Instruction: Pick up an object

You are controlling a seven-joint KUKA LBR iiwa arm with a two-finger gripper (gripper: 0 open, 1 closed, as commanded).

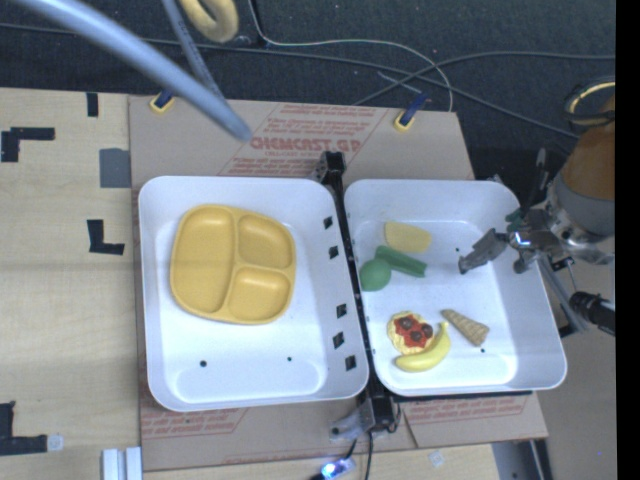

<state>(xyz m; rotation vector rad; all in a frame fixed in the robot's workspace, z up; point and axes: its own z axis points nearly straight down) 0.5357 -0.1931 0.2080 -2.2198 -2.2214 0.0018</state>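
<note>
White plastic right-hand bin (500,200) is carrying a pale yellow wedge (407,236), green toy (392,266), banana (424,355) and cone (466,326). I am hovering my gripper (490,250) above its right side, holding nothing; finger spread unclear. Picking is not yet started.

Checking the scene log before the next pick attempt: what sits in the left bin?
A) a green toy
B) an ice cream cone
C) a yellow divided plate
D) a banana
C: the yellow divided plate lies in the left bin, while the banana, green toy and cone lie in the right bin.
</note>
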